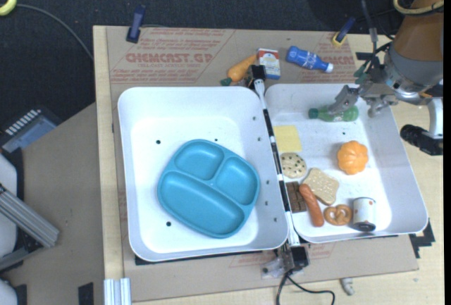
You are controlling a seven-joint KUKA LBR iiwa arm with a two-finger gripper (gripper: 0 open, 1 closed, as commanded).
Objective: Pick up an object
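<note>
Two white bins side by side on the bench. Left bin point(141, 156): one blue divided plate point(208, 187), well apart from the gripper. Right bin point(394, 156): gripper point(345, 105) at the far end, low over a small green object point(330, 113) that lies just beside and partly under the fingertips; whether the jaws are open, closed or gripping the green object cannot be told from this view. Nearer the camera than the gripper: one orange fruit point(353, 157), one yellow cheese slice point(287, 137), one chocolate-chip cookie point(293, 165), one cracker point(323, 185), one sausage point(311, 204), one pretzel point(338, 213), one small can point(363, 213) at the near rim. Beyond the bins, past the gripper: one blue bottle point(309, 59), one small carton point(268, 63), one orange item point(242, 69), all on the brown board point(176, 53)
</note>
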